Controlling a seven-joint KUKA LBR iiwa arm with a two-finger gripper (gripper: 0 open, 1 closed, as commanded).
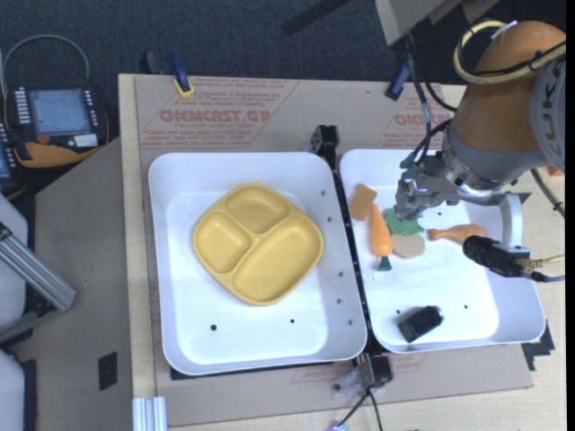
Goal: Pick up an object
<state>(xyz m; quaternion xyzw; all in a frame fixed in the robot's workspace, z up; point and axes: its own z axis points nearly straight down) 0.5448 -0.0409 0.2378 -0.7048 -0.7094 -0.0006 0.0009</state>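
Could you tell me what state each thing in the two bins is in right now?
Yellow divided plate: right side up in the left bin, compartments bare.
Carrot: lying flat in the right bin, near the divider.
Green piece: flat, directly under the gripper.
Black block: lying loose near the right bin's front edge.
Gripper: lowered over the cluster of small items in the right bin.
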